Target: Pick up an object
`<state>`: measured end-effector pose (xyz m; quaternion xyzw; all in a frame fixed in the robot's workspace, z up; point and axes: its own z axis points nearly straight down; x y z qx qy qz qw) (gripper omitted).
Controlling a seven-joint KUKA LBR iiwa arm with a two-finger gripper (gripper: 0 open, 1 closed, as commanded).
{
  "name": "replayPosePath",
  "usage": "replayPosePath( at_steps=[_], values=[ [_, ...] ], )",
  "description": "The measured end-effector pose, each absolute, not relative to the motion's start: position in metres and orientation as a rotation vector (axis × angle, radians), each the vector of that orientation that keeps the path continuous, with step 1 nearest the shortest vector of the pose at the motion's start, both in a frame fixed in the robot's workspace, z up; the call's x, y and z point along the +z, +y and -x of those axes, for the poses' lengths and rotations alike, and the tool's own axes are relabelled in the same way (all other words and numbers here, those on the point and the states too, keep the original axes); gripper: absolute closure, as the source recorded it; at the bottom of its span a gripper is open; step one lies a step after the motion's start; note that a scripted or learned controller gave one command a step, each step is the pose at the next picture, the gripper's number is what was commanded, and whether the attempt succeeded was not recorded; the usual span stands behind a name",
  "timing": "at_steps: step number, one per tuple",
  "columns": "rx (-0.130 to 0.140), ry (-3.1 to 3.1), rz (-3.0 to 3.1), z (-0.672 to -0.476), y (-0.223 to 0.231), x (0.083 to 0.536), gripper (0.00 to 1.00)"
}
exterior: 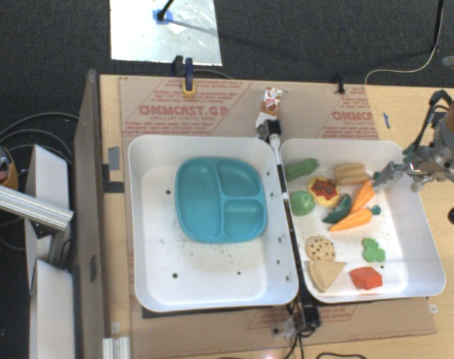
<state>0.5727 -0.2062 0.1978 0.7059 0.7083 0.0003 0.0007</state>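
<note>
**My tool at the right bin's rim, nothing taken yet**

The bench (406, 107) carries two white bins side by side. The left bin (155, 275) holds a teal divided plate (219, 199). The right bin (425, 253) holds the toy food, and one of those pieces is what I must lift.

My arm (452, 137) comes in at three o'clock, and my tool (387, 174) sits over the right bin's upper edge, at about two o'clock within that bin. From this slant I cannot tell whether the tool is open or closed, and I see nothing held in it.

Nearest the tool, just to its nine o'clock side, is a tan bread roll (351, 173). Below the tool, toward seven o'clock, lie two orange carrots (355, 209), touching each other. Further toward nine o'clock are a red and yellow piece (324, 189), a green pepper (301, 168) and a pale green round piece (302, 203). At the bin's six o'clock end sit a cookie (319, 247), a tan wedge (325, 275), a red block (366, 277) and a small green piece (373, 250).

I judge these pieces light, stiff and rather slick, likely hard plastic. The upper carrot is my best choice: I would close across its thick middle, not its tapering tip, since a taper may squirt out. Its neighbour touching it could be nudged.
</note>
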Motion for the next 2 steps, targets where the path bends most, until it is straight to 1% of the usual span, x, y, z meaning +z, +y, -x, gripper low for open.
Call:
replayPosePath(
  at_steps=[1, 2],
  values=[
    [0.008, 2.229, -2.215, -0.575, -0.159, 0.104, 0.00],
    [0.014, 2.223, -2.209, -0.577, -0.162, 0.121, 1.00]
  ],
)
